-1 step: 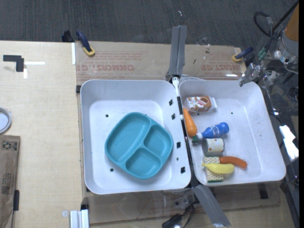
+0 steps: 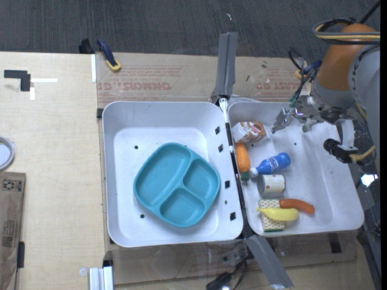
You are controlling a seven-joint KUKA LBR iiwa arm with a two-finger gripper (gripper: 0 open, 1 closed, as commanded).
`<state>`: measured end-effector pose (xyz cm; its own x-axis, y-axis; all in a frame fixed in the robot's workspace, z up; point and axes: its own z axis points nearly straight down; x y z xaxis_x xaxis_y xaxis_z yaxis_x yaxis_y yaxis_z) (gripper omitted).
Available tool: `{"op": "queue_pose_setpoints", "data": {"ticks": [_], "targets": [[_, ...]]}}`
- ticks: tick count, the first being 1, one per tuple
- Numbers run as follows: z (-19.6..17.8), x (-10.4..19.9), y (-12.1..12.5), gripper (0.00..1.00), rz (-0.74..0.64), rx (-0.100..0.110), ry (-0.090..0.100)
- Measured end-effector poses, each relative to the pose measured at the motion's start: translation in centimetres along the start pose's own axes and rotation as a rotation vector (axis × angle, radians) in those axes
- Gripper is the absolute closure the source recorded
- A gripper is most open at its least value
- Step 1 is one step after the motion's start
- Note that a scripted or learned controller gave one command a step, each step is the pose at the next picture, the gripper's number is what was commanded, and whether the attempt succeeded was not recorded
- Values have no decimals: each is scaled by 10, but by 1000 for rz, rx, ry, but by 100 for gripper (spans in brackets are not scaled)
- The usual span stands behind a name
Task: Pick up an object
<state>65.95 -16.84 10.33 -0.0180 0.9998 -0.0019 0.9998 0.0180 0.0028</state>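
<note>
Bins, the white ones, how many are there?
2. The left bin holds a blue divided plate. The right bin sits beside it, holding a blue bottle, a banana and other small things. The tool is over its far end.

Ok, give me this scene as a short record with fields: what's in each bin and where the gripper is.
left bin: blue divided plate
right bin: wrapped snack, orange tube, blue bottle, white cup, banana, carrot, sponge
gripper: above the right bin's far end, holding nothing visible
arm: enters from the right
</note>
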Motion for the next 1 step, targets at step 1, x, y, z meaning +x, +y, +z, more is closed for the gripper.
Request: {"op": "queue_pose_setpoints", "data": {"ticks": [1], "targets": [[2,44,-31,0,-53,-12,-16]]}}
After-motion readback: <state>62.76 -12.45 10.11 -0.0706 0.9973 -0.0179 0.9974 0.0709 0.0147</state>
